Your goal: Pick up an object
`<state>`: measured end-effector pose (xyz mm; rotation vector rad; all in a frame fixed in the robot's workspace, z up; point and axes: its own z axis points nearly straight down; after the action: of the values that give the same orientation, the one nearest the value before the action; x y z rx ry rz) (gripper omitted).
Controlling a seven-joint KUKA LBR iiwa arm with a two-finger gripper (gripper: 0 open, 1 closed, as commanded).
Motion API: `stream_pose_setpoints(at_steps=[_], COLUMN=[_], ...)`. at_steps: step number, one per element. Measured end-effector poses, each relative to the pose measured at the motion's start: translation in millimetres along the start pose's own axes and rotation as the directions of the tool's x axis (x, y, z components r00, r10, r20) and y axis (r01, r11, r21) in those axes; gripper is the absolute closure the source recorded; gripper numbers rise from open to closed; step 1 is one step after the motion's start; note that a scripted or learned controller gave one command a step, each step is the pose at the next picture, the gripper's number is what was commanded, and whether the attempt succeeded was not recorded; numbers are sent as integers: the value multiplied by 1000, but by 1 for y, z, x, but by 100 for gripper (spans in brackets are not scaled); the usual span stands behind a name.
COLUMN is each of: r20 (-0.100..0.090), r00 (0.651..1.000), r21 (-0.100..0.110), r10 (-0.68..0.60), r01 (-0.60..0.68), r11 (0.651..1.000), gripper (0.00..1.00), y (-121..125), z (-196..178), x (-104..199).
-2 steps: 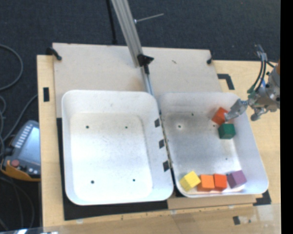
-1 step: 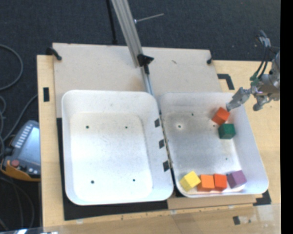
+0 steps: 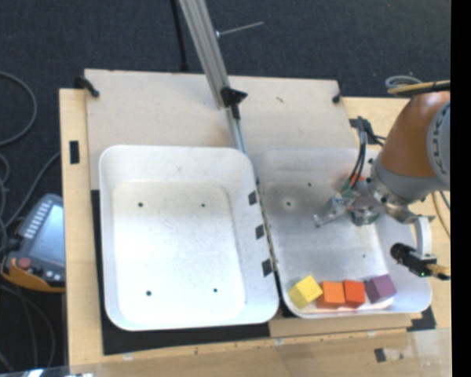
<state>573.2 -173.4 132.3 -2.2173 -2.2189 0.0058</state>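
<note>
Although we cannot tell the claw's (image 3: 339,209) state above the right bin's (image 3: 298,179) floor, we judge the yellow block (image 3: 305,290), at the end of the row along its near wall, light, rigid, best pinched across flat sides.

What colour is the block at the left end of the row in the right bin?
Yellow: the leftmost block shows clearly in the camera view, beside two orange ones.
</note>
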Motion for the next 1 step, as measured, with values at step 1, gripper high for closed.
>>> stream_pose_setpoints(at_steps=[1], r20=[-1], r00=[1000], r21=[-17], r10=[-2], r01=[2], r11=[1000], gripper=[0], y=[54], z=[9], x=[-17])
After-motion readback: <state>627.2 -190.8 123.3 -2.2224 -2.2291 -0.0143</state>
